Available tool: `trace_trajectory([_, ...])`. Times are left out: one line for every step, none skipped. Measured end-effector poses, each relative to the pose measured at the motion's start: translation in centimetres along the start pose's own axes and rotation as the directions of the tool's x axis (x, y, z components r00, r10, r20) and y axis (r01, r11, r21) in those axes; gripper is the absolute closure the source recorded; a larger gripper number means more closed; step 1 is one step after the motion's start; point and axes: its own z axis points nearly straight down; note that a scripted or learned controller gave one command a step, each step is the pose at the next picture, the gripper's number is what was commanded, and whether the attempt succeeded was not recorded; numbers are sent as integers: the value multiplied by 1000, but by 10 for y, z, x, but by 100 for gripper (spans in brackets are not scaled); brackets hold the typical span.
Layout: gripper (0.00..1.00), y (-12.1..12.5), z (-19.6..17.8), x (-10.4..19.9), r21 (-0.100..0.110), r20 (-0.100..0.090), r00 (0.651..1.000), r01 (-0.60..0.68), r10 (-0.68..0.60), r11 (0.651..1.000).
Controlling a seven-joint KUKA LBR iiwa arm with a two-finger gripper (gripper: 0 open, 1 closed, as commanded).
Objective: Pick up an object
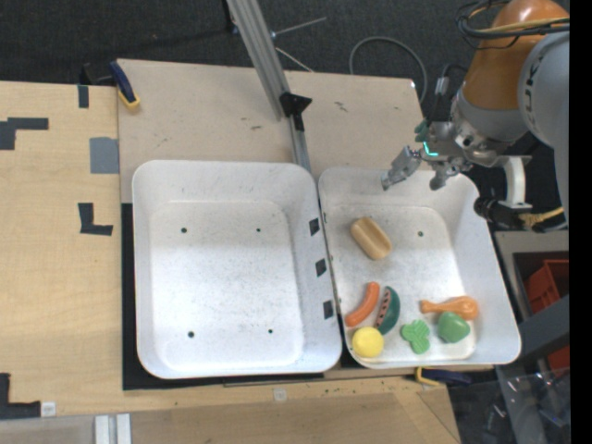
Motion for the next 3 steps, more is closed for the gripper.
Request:
trace_trajectory([0,1,-3,0,-5,2,1000,2,-1,1000])
trace_trajectory([0,5,59,7,0,1,1000,1,-1,1000])
trace_trajectory([0,5,103,7,0,2,1000,1,-1,1000])
